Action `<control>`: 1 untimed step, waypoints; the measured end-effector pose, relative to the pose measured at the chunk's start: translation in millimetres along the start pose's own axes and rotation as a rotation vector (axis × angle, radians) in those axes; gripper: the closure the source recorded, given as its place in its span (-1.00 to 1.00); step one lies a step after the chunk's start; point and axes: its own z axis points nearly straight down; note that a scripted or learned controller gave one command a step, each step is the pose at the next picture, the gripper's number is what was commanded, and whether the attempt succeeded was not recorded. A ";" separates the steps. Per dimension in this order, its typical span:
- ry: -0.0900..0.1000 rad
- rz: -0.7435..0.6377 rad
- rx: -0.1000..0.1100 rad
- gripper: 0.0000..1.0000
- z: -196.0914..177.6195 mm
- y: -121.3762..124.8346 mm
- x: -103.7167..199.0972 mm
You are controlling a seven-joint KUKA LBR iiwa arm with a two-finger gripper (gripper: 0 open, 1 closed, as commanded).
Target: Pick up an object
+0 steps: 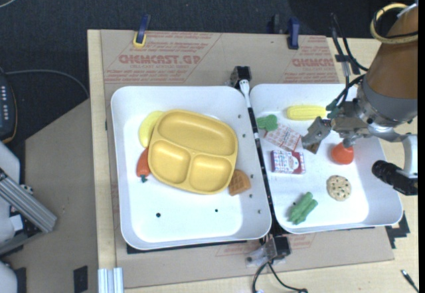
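Looking down on the table (99,152), we see two white bins side by side. The left bin (192,225) holds a yellow divided tray (192,151), with a yellow piece (147,127) and a red-orange piece (143,164) tucked along its left edge and a brown waffle-like piece (239,183) at its lower right corner. The right bin (372,208) holds a corn cob (304,112), a green piece (267,123), a red-and-white packet (285,156), a cookie (339,187) and green beans (302,208). Our gripper (332,135) hangs over the right bin, just above a red tomato-like object (342,153). We cannot tell whether the gripper is spread or closed, and nothing visibly sits in its grasp.
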 end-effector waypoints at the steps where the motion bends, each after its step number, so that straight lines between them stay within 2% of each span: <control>1: -0.001 -0.003 -0.012 -1.00 -6.1 2.4 0.1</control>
